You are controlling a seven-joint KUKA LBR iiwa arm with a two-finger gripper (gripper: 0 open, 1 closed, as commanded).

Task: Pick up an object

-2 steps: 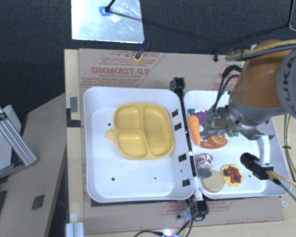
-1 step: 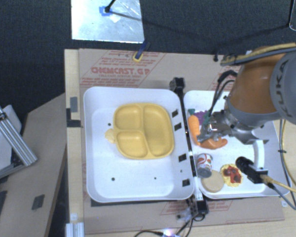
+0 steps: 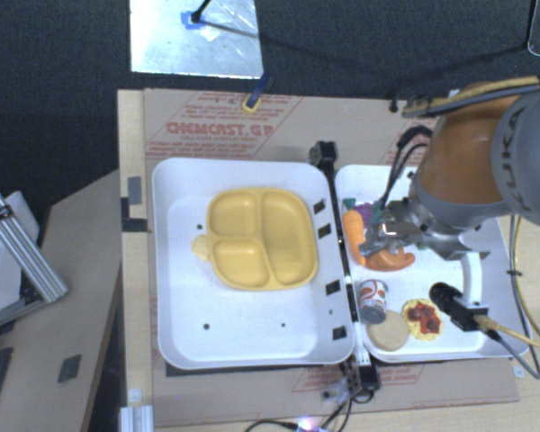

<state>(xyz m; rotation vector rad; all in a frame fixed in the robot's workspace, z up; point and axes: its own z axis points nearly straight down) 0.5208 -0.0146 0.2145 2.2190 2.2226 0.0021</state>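
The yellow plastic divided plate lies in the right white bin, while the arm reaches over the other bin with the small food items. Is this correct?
Not quite. The camera view shows the yellow plastic divided plate lying in the left white bin, not the right one. The arm reaches over the right white bin, which holds the small food items.

Right bin (image 3: 495, 241) crowded, seemingly gapless.
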